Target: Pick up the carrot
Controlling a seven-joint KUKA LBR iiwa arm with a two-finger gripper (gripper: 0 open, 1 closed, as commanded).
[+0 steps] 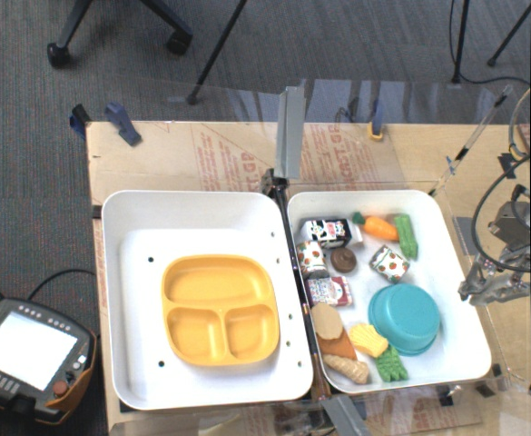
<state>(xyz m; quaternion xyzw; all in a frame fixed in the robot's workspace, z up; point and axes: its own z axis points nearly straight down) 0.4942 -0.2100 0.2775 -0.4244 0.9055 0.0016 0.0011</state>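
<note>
1. Lying in the right bin (465, 352), far side: carrot (378, 227), just beside a green vegetable (407, 236).
2. Claw (494, 284) outside that bin's right rim; grip state can't tell.

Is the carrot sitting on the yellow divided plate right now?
No, the carrot lies in the right bin near its far edge beside a green vegetable, while the yellow plate is in the left bin.

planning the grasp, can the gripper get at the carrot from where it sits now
Probably yes: the carrot lies uncovered at the right bin's far end, with only a green vegetable close beside it.
</note>
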